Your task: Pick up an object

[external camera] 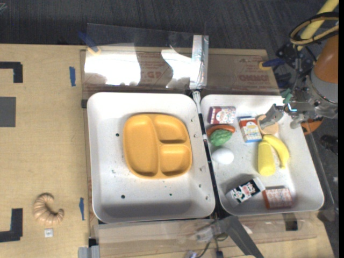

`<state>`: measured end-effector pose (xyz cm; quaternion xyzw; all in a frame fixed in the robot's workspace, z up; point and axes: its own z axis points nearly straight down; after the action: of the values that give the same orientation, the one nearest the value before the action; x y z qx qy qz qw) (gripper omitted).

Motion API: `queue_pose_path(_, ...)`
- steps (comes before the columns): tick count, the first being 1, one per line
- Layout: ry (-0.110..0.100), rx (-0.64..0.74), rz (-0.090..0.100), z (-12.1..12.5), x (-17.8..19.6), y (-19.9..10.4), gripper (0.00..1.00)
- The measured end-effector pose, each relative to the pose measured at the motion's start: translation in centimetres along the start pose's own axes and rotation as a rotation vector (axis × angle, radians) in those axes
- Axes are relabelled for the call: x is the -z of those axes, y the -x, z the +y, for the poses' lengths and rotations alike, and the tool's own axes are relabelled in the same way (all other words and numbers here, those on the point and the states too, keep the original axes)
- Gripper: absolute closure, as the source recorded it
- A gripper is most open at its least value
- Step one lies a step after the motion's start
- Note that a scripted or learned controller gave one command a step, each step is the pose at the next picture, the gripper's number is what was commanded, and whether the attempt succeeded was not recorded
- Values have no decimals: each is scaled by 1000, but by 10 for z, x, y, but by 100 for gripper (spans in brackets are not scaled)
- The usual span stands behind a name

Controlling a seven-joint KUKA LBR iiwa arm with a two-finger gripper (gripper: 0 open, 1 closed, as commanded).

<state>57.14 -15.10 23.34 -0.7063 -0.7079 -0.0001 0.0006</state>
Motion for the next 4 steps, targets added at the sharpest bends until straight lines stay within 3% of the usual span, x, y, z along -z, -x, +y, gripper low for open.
queue_pose_path(1,0,498,1,-8,-44,2,0)
queue_pose_path(2,8,380,-4,-61,-146,1,0)
queue_pose_path(3,14,378,-6,-59,-135,1,100)
queue_pose_path(4,7,356,-1,-64,-47,-65,100)
